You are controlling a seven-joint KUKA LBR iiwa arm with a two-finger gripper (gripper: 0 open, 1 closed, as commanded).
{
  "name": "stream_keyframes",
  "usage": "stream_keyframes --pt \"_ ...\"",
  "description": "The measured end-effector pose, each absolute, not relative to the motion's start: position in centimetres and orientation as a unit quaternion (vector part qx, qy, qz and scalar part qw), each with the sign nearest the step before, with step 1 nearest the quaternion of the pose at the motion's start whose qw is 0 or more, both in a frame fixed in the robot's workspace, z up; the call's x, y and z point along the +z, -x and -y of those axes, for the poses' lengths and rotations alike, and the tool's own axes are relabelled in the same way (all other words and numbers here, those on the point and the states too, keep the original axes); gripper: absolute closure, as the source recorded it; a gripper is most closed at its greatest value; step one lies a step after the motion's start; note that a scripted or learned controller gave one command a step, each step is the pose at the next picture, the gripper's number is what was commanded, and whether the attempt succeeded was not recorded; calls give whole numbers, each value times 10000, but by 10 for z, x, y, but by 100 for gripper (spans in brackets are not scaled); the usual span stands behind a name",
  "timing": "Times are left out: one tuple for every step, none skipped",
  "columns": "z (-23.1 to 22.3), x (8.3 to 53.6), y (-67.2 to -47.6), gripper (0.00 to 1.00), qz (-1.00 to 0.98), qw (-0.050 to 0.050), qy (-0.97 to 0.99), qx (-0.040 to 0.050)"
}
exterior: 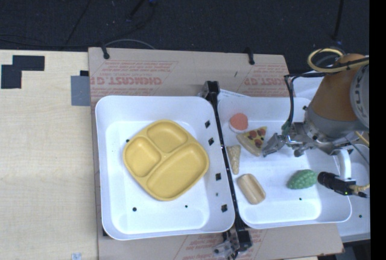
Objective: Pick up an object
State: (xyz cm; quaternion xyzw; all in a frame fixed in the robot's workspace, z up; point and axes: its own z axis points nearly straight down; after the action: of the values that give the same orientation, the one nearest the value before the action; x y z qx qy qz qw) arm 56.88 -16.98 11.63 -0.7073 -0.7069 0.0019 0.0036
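The left bin (114,132) holds a yellow tray (166,159) with three wells, turned at a slant; it sits near the bin's middle, a little toward 9 o'clock. The two bins meet along a black clamp strip (220,156) that runs from 12 to 6 o'clock between them.

In the right bin (301,213) five toy foods lie. A tan wedge (233,158) rests against the left wall at 9 o'clock. Just at 5 o'clock from it lies a bread roll (251,188), tan and oblong. At 11 o'clock in the bin sits a pink round piece (239,121), and just at 5 o'clock from that, touching or nearly so, a pizza slice (254,139) with red and dark toppings. A green bumpy lump (302,180) lies at about 4 o'clock in the bin, well apart from the roll.

The gripper (274,145) hangs over the bin's middle, its dark tip just at 3 o'clock from the slice, with nothing seen between the fingers; whether they are spread or closed I cannot tell. The arm (335,102) enters from 3 o'clock, orange band above the grey wrist.
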Motion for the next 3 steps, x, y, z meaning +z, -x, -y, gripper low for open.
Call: stream_keyframes --pt "169 86 -568 0 7069 24 7074 13" --pt "170 98 -569 100 7063 18 7079 9" --pt "166 141 -566 100 7076 -3 7066 -3"
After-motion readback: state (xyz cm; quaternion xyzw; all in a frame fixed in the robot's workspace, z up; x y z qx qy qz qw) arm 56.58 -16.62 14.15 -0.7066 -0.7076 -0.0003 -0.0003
